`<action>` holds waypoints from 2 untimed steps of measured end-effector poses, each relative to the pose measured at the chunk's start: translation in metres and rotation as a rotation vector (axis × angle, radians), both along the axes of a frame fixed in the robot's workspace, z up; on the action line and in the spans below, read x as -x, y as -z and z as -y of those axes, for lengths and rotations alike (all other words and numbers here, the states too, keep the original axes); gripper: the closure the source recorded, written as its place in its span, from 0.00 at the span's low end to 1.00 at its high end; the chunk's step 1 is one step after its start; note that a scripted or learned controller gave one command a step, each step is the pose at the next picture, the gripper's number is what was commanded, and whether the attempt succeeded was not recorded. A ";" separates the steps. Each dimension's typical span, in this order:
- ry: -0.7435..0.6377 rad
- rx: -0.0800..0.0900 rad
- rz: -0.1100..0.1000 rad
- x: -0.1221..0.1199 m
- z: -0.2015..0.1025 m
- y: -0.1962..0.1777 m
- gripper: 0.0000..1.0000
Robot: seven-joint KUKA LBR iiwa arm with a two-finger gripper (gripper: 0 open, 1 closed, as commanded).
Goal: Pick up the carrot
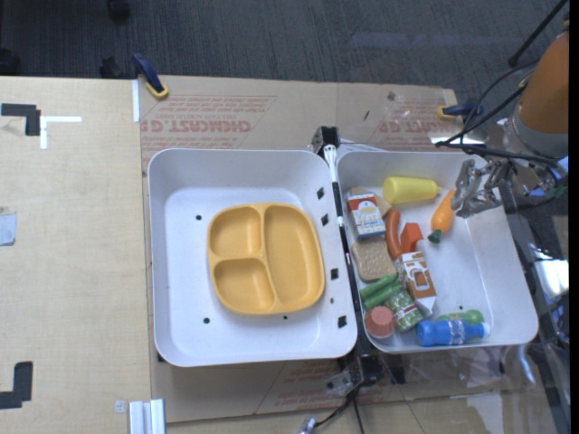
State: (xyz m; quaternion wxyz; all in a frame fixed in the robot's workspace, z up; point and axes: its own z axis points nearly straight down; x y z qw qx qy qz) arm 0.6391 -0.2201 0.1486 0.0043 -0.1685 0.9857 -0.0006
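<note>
The carrot (441, 214) is orange with a small green tip and sits in the upper right part of the right bin (493, 269). It is tilted, with the green tip pointing down and left. My gripper (463, 194) reaches in from the right, and its tip meets the carrot's thick upper end in this view. Whether the carrot rests on the bin floor or hangs from the gripper cannot be told.
The right bin also holds a yellow corn-like piece (410, 188), a red pepper (393, 232), small food boxes (365, 215), a green vegetable (379, 289) and a blue bottle (450, 331). A yellow divided plate (266, 258) lies in the left bin (172, 269). Cables hang at the right.
</note>
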 end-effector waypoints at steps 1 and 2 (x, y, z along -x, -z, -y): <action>-0.149 0.000 0.001 -0.021 -0.020 0.053 1.00; -0.147 0.001 -0.021 -0.016 -0.016 0.055 0.00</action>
